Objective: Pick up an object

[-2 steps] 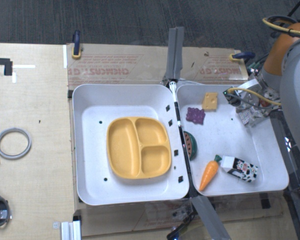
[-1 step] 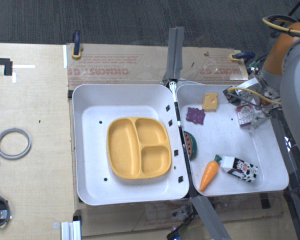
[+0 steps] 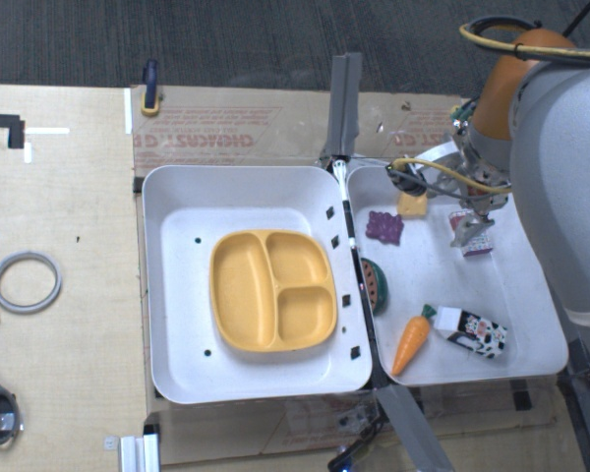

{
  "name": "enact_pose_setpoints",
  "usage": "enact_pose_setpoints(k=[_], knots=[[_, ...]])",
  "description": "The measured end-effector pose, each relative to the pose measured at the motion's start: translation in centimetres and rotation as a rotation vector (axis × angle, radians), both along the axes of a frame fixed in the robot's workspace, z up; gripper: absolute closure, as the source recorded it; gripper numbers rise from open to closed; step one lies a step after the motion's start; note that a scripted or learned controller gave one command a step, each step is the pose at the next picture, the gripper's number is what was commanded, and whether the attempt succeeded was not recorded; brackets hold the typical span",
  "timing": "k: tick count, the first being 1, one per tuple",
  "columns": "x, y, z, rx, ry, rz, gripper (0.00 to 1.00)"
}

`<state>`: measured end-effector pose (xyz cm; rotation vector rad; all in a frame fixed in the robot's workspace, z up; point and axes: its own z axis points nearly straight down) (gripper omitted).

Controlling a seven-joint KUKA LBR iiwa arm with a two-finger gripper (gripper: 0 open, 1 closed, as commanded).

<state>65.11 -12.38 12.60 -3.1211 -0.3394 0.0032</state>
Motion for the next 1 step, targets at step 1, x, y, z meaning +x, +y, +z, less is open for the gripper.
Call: enact_pose_setpoints(k=[1], knots=[[0.04, -0.73, -3.01, -0.006, 0.0, -0.024, 0.0]])
